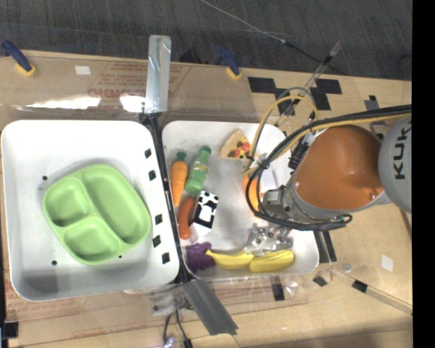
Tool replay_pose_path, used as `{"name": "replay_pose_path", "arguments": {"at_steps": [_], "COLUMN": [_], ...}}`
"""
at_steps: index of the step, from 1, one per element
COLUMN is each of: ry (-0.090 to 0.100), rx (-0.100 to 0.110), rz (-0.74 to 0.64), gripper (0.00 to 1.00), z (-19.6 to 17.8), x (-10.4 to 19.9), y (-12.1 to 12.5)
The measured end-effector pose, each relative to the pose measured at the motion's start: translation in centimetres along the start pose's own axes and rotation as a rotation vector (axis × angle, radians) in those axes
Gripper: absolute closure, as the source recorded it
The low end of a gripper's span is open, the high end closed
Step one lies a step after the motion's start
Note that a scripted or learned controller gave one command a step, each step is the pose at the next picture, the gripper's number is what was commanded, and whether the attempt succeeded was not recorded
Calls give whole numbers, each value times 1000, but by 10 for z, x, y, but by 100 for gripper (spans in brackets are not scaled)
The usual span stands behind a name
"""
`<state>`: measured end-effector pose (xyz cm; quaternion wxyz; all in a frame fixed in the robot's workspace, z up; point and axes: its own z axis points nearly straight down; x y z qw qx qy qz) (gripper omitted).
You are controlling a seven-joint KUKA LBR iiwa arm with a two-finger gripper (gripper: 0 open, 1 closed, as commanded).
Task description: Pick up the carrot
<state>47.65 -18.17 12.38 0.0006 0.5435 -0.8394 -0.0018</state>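
- My gripper (270, 239) hangs low over the near end of the right bin (225, 133), just above the corn (272, 260) and the banana (230, 258); I cannot tell whether it is apart or together, since my orange wrist and the cables cover most of it
- Nothing shows in my grasp
- The carrot (178, 178) lies well to one side of me, at the bin's far wall by the divider, long axis running along that wall
- A second orange piece (185, 218) lies in line below it, and I cannot tell whether the two are one thing or two
- A green bottle (198, 171) sits just beside the carrot, and a black-and-white tag block (206, 209) near its lower end
- I judge the carrot a light, stiff plastic toy with a smooth, tapering skin, so it may slip or roll
- I would take it across the thick middle, fingers straddling its width, one going between carrot and bottle
- The wall side is tight, which could block a finger
- The left bin (18, 194) bears a green tray (94, 212)
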Motion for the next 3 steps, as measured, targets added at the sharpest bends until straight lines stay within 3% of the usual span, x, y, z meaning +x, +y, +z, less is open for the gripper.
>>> {"name": "replay_pose_path", "arguments": {"at_steps": [1, 2, 3], "ry": [-1, 0, 1], "rx": [6, 6, 6], "rz": [-135, -366, -712], "gripper": [100, 100, 100], "z": [-53, -74, -126], "x": [-10, -22, -70], "y": [2, 8, 22]}}
